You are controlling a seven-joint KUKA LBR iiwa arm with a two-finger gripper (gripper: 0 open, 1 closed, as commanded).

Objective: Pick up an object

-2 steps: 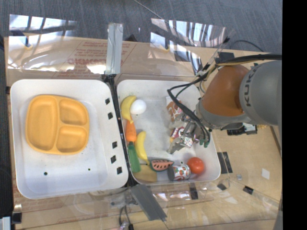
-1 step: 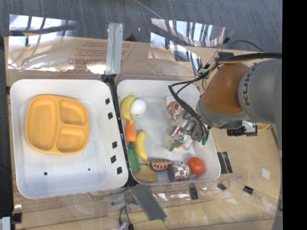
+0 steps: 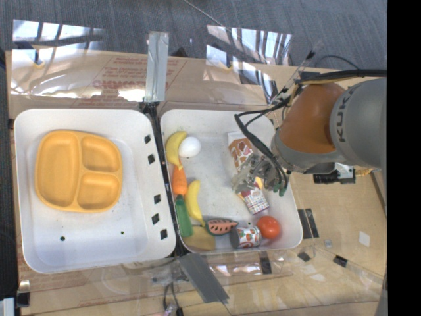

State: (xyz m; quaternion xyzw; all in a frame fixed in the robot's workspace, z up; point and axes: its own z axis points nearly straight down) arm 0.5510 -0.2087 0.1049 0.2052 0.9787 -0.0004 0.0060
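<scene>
My gripper [image 3: 253, 175] hangs low over the right side of the right bin [image 3: 217, 127], under the grey arm with its orange band. It sits right above a small box with a red and white label [image 3: 255, 201] and beside a printed snack packet [image 3: 239, 149]. Along the bin's left side lie a yellow banana [image 3: 173, 147], a white egg [image 3: 189, 147], a carrot [image 3: 179, 180], a second banana [image 3: 193, 201] and a green piece [image 3: 182, 218]. At the front lie a watermelon slice [image 3: 221, 227], a small can [image 3: 247, 237] and a red tomato [image 3: 268, 228].
The left bin [image 3: 39, 242] holds a yellow divided plate [image 3: 77, 170]. Black cables loop from the arm over the right bin's back right corner. Bare white floor shows in the middle of the right bin.
</scene>
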